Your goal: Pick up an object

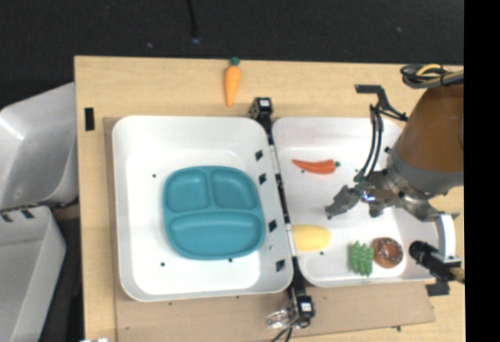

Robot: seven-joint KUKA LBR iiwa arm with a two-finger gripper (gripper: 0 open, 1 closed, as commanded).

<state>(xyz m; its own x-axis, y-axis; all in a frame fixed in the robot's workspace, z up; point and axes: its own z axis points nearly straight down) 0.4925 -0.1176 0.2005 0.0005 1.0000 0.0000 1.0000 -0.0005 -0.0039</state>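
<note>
looking at this, you're in the approach step, nothing grabbed yet as far as i can judge. the gripper [355,202] sits over the middle of the right bin [328,133], and honestly you can't tell how far apart it stands from this angle, it's a dark blur under the wrist. nothing shows in it.

what you've got to choose from in that bin: a red pepper [315,166] at about 11 o'clock from the gripper, near but apart; a yellow piece [310,237] at 8 o'clock against the bin's left wall; a green piece [360,258] at 6 o'clock with a brown donut [387,252] just beside it.

the left bin [133,200] holds a blue tray [213,211], and a carrot [232,83] lies on the bench [94,83] at 12 o'clock of that bin.

next move, i'd guess: line up over one piece, then drop straight down. the pepper looks easiest since it lies alone.
</note>
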